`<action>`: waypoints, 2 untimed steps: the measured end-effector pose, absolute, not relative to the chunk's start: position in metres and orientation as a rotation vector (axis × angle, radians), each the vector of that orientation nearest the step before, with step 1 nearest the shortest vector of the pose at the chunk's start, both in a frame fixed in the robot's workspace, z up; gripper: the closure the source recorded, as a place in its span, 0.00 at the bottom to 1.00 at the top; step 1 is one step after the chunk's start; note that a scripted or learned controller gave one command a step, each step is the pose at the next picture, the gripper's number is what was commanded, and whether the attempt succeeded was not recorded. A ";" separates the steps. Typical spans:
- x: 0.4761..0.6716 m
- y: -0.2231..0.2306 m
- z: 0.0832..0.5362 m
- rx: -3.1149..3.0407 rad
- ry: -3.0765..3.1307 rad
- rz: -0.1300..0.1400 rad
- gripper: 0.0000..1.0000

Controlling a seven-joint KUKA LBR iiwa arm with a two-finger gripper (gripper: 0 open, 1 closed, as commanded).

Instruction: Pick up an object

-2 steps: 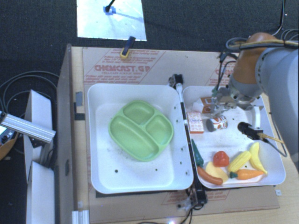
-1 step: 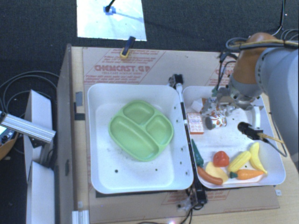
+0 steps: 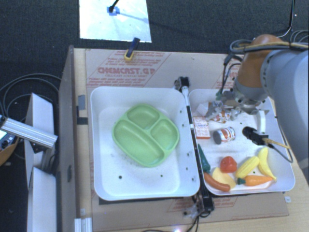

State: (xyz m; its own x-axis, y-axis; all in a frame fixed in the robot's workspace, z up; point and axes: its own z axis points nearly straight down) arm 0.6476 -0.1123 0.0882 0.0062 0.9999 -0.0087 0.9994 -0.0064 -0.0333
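Spreading under everything, the bench (image 3: 145, 69) is topped with printed brown cardboard and carries the two white bins side by side. Next in bulk is the grey arm (image 3: 285, 76), which comes in from the right with its orange band above the wrist and bends down over the far end of the right bin (image 3: 289, 175). The left bin (image 3: 111, 178) holds a single green divided plate (image 3: 145, 134), lying flat and slightly turned near its middle. The gripper (image 3: 227, 103) sits low at the far end of the right bin, just above a crumpled red-and-white packet (image 3: 218, 114); whether the claw is released or clenched cannot be told, and nothing can be seen gripped in it. The other things to pick all lie in the right bin. A yellow banana (image 3: 264, 161) curves along the near right side, touching an ear of corn (image 3: 247, 167). A sausage (image 3: 216, 181) lies along the near wall, with an orange carrot (image 3: 256, 180) to its right, under the corn. A dark green vegetable (image 3: 203, 159) lies against the wall shared with the left bin. A red tomato (image 3: 229, 164) rests between the vegetable and the corn. A small can (image 3: 224, 135) lies on its side mid-bin, just beside a small red-and-white carton (image 3: 201, 128).
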 end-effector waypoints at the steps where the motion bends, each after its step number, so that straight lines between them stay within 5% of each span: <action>1: 0.658 -0.119 0.085 -2.182 -2.192 0.069 0.00; 2: 0.657 -0.124 0.084 -2.185 -2.191 0.069 0.00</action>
